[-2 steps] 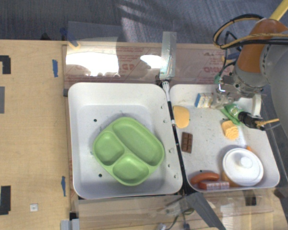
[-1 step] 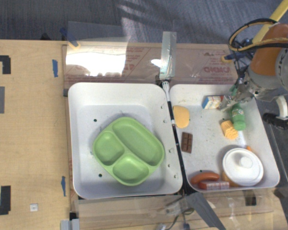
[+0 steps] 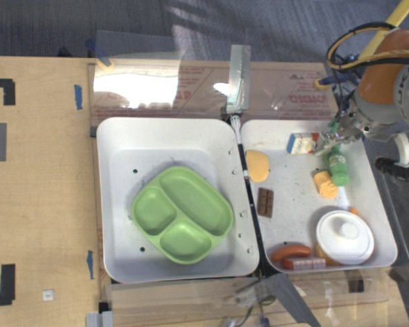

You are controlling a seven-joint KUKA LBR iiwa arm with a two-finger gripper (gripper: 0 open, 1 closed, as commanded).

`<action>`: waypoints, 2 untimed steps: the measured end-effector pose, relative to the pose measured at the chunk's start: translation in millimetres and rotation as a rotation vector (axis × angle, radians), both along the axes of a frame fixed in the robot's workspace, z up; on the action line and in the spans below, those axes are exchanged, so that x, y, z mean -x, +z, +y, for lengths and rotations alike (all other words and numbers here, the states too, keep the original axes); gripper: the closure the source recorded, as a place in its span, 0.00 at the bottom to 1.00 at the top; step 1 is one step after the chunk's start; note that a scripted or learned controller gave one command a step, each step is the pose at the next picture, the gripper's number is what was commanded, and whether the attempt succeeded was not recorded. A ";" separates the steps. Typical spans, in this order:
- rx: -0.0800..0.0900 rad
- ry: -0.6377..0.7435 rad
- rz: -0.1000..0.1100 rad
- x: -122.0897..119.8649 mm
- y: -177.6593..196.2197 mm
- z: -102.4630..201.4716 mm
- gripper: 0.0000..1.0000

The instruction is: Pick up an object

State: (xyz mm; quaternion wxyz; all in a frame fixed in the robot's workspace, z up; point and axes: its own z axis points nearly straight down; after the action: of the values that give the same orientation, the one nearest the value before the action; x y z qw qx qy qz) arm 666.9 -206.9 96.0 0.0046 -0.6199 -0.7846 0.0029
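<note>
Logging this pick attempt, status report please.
Gripper low over right bin's far end, nothing seen held. Green bottle and yellow block right beneath it, small box alongside. Left bin holds green plate.

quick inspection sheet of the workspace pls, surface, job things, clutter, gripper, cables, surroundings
surface: two white bins side by side, left bin, right bin.
job's things: right bin holds a yellow-orange piece, brown chocolate bar, small box, green bottle, yellow block, white lidded bowl, red sausage.
clutter: green divided plate in the left bin.
grippers: gripper over the right bin's far edge, nothing visibly held.
cables: yellow and black cables looped by the wrist.
surroundings: clear panel behind the bins; wooden board to the left.
</note>
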 end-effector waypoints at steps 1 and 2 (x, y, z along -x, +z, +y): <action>-0.005 -0.016 -0.014 29.6 -8.9 -11.0 1.00; -0.006 -0.014 -0.016 27.9 0.8 -10.2 1.00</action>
State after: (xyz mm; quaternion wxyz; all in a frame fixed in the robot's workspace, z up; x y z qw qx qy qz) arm 639.0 -217.1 96.8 0.0002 -0.6253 -0.7804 -0.0041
